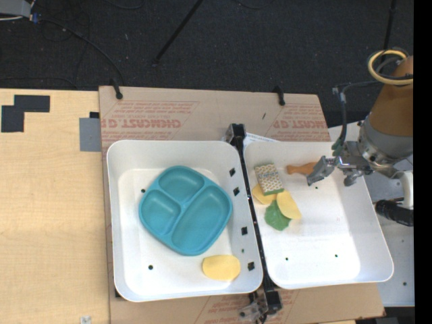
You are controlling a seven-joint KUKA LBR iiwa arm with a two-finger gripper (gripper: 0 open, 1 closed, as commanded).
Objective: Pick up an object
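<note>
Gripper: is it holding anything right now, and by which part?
Cannot be told. The gripper sits at the orange object in the right bin, but the hold isn't visible.

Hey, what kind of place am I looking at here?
Probably a robotics lab bench: a grey arm's gripper reaches over two white bins, which hold a teal divided plate and toy-like food pieces, with cables trailing on dark carpet behind.
</note>
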